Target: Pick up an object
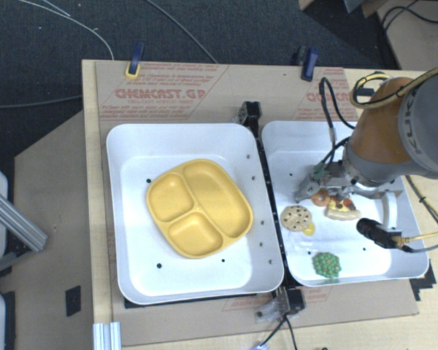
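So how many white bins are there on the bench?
2. The left bin holds a yellow divided plate. The right bin holds a cookie, a green piece and small toy food under the arm, which may hide more.

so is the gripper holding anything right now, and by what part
It cannot be told: the gripper is low over the small food pieces in the right bin, hiding any hold.
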`<action>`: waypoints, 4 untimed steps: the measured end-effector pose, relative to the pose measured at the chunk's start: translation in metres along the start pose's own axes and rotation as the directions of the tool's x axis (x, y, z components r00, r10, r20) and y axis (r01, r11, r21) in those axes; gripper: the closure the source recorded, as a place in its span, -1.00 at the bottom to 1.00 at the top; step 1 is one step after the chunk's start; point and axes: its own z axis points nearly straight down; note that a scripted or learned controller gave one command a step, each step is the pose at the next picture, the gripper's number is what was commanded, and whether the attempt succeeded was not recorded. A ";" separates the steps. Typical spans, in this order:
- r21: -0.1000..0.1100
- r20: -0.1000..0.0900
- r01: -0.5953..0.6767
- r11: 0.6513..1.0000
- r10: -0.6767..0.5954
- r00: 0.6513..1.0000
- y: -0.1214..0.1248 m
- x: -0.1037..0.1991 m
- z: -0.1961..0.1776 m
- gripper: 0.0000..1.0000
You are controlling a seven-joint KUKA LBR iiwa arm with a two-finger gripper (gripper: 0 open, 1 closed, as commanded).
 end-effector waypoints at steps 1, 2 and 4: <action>-0.009 0.007 -0.002 1.000 0.002 1.000 0.002 -0.003 -0.014 1.00; -0.002 0.000 0.001 1.000 -0.001 1.000 0.000 0.003 -0.075 1.00; -0.002 0.000 0.001 1.000 -0.001 1.000 0.004 0.005 -0.127 1.00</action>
